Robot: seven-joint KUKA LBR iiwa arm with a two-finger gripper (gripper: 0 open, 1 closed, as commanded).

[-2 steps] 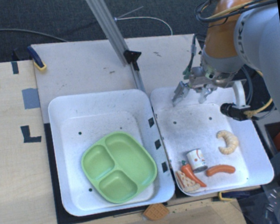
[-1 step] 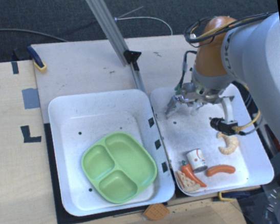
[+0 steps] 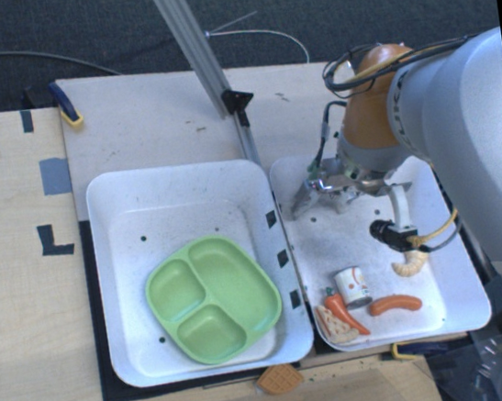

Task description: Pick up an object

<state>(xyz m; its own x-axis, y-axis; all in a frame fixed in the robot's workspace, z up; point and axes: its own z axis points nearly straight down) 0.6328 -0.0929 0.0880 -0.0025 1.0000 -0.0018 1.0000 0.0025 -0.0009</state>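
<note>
The gripper point(image 3: 310, 194) is hovering in the right shallow white plastic bin point(image 3: 461, 309), its state unclear, well above the small white-and-red can point(image 3: 352, 284), probably lining up a grasp.

Arm point(image 3: 443, 112) reached in from the right over the right bin point(image 3: 460, 304); gripper point(image 3: 323, 185) sat low near that bin's upper left corner. Lower part of the bin held a small can point(image 3: 352, 284), a sausage point(image 3: 395, 304), a carrot point(image 3: 345, 311) and a pale curved piece point(image 3: 412, 263). Left bin point(image 3: 116, 260) held a green divided plate point(image 3: 213, 298).
</note>
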